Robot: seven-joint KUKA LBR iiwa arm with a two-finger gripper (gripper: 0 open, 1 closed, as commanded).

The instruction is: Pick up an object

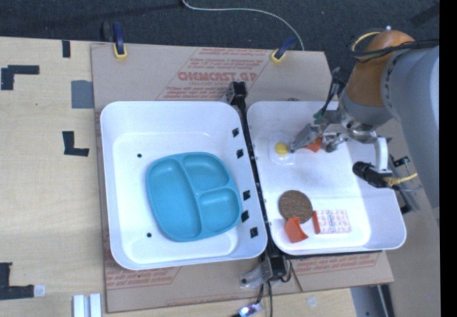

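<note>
The yellow ball (281,149) lies in the right bin (378,237), near its left wall, just left of the gripper (303,143), whose tips nearly touch it. Whether the jaws are spread or closed cannot be told, and nothing shows between them. The brown disc (294,203), orange block (295,229) and card (332,221) sit well apart, toward the near edge.

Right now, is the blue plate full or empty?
Empty. The blue plate lies flat in the left bin, all three compartments bare.
</note>
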